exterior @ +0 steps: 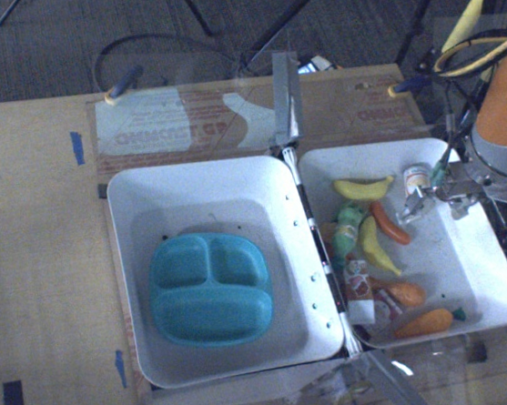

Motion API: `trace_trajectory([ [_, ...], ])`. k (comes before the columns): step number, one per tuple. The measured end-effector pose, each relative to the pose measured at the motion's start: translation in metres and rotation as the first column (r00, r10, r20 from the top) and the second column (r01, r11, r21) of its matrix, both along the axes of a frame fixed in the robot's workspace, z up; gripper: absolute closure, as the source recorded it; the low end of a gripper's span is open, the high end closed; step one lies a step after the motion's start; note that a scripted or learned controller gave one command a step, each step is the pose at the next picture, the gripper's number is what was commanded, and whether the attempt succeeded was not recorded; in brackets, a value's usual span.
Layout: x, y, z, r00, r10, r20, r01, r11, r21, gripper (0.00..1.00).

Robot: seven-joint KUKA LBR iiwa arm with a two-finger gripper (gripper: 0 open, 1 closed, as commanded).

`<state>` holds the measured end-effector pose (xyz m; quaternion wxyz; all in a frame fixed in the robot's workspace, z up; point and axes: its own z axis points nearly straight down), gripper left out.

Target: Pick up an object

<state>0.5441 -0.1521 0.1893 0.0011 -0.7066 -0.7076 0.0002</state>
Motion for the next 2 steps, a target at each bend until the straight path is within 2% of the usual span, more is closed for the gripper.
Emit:
trace_trajectory([
  [1, -0.002, 0.001, -0.040, 0.978, -0.208, -0.002, 0.208, 0.978, 0.000, 0.00],
  [2, 0.009, 0.012, -0.095, 0.991, -0.133, 0.002, 0.133, 0.991, -0.001, 0.00],
])
